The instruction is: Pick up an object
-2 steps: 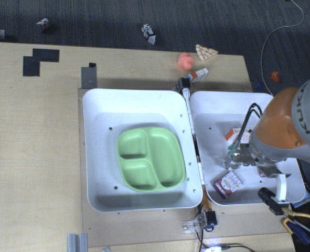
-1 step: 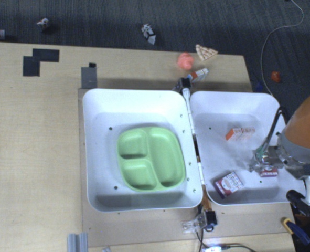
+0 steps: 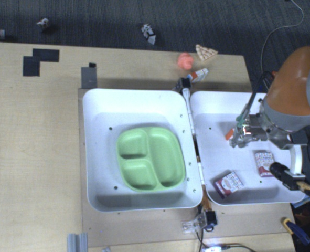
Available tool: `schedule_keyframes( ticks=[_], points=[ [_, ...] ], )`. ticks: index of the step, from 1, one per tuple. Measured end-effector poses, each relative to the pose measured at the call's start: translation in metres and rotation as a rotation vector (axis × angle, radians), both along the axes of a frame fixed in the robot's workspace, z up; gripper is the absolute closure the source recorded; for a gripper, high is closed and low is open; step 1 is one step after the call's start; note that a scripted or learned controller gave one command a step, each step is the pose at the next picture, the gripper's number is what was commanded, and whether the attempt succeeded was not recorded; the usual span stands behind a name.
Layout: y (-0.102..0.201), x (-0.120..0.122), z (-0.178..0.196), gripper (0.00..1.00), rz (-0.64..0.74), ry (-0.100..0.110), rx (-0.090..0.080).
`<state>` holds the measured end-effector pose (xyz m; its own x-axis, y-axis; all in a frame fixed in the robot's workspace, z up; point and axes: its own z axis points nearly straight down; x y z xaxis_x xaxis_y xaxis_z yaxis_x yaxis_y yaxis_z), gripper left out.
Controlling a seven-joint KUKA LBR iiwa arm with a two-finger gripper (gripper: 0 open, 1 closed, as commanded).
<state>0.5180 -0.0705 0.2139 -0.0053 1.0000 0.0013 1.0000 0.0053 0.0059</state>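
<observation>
- In the right bin [image 3: 217, 114], the gripper [image 3: 242, 135] hangs low over the floor near the middle, reached in from the right.
- Whether it is spread or pressed together I cannot tell; the tool is small and partly blurred from this angle.
- A small orange piece [image 3: 229, 135] lies just beside the gripper on its left; whether the two touch cannot be made out.
- Two flat packets lie in the same bin: one red-and-white packet [image 3: 228, 184] near the front wall, tilted, and a second packet [image 3: 263, 163] toward the right, just below the gripper.
- The left bin [image 3: 97, 140] holds a green tray [image 3: 150, 158] with three compartments.
- Handling, as a guess: the packets look light and thin, likely slick wrappers that could slide on the smooth floor; pinching across the short sides of the front packet seems safest, since it lies apart from the walls.
- The orange piece looks small and light, easy to knock away.
- The tray is stiff and wide; only its rim would offer a hold.
</observation>
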Motion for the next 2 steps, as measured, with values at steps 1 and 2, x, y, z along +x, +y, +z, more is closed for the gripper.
schedule_keyframes(
  ticks=[1,2],
  points=[
    [-0.001,-0.001,0.0,0.0,-0.001,0.002,-0.001],
    [-0.033,0.013,-0.112,0.0,-0.003,0.006,-0.001]
  ],
)
